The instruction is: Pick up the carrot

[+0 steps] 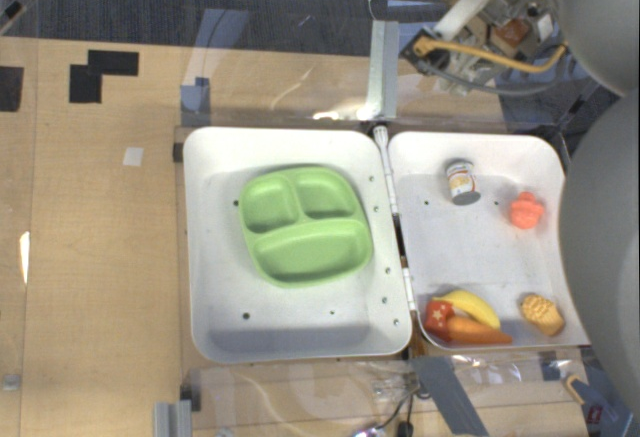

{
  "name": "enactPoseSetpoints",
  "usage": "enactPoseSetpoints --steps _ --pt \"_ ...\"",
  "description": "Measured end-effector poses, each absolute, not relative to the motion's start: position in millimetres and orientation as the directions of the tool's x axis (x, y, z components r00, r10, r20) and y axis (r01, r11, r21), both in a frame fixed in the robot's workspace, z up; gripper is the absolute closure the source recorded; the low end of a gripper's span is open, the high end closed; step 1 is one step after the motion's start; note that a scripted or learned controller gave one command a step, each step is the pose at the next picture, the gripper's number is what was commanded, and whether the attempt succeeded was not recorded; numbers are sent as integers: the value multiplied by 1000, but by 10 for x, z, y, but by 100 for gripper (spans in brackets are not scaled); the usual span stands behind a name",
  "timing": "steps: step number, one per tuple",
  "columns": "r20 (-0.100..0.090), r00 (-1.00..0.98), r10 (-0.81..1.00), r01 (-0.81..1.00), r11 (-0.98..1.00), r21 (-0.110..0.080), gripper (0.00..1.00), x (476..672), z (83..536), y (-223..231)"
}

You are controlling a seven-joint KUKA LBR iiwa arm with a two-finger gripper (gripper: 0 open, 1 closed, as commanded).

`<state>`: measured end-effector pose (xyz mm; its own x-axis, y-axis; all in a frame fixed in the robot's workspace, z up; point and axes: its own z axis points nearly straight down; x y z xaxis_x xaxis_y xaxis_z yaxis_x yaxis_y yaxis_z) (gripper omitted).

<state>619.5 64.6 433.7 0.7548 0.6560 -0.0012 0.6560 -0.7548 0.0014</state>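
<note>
Carrot [478,331] lies in the right bin's [480,245] near left corner, against a banana [470,305] and a red fruit [438,313]. A yellow lump [541,313] sits apart. Farther back are an orange toy [527,211] and a can [460,182]. The left bin [210,255] holds a green plate [305,225]. The gripper [495,25] hangs beyond the far rim; I cannot tell whether it is spread or closed.

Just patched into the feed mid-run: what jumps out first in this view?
The bright green divided plate dominates the left bin. In the right bin, the carrot lies in the bottom-left corner, packed in a colourful cluster with a banana and a red fruit. The grey arm looms at the view's top right, well away from the carrot.
</note>
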Motion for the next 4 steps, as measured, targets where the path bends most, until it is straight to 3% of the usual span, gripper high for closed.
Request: enactPoseSetpoints --steps 1,3,4 --pt "-1 979 203 203 -979 0 100 6585 3027 450" --pt "1 978 209 209 -978 1 100 6607 3237 462" --pt "2 975 223 223 -975 2 100 6263 4310 -10"
